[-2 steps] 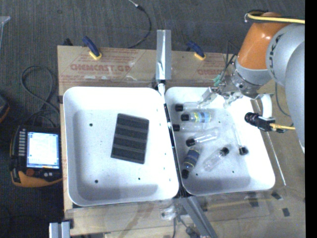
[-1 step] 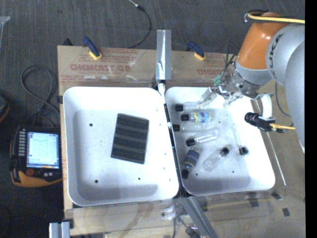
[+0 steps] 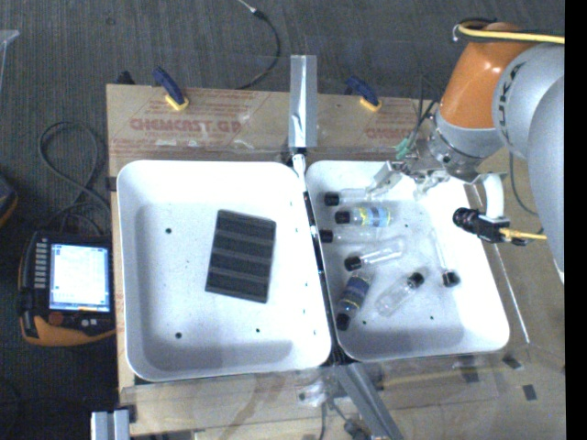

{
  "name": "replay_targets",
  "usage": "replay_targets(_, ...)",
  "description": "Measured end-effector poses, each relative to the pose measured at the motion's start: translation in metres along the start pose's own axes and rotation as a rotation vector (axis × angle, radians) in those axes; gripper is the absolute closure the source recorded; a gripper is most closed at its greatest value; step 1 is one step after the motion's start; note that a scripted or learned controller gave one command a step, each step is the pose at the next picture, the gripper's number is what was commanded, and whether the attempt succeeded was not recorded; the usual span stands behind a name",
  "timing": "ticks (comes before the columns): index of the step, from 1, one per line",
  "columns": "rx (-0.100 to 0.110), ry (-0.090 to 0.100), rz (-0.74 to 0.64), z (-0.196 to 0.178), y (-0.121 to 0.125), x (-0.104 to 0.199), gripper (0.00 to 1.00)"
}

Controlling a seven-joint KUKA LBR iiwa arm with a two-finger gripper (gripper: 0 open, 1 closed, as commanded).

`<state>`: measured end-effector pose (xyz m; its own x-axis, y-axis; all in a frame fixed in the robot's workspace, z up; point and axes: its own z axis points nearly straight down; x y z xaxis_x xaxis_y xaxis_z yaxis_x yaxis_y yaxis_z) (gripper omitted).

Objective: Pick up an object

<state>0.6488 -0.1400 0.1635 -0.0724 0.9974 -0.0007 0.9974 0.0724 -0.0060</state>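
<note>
Several small clear bottles with black caps lie in the right bin [image 3: 477, 333]. One with a blue label [image 3: 369, 216] lies near the bin's back, another [image 3: 376, 256] at its middle, and a blue-tinted one [image 3: 352, 294] near the front left beside a clear one [image 3: 400, 292]. My gripper [image 3: 404, 182] hangs over the back of the right bin, just above and behind the blue-label bottle. Its fingers stand spread, open, with nothing between them. A dark ribbed rectangular block [image 3: 241, 255] lies flat in the left bin [image 3: 147, 337].
A metal post [image 3: 303, 108] stands at the back between the two bins. Two blue clamps [image 3: 170, 87] hold the board behind the bins. A black fitting with a yellow cable [image 3: 477, 220] sits at the right bin's right rim. A handheld pendant [image 3: 69, 282] lies left of the bench.
</note>
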Motion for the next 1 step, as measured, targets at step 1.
replay_targets(1,-0.025,-0.006,-0.094,0.0527,-0.0036,0.0288,0.0)
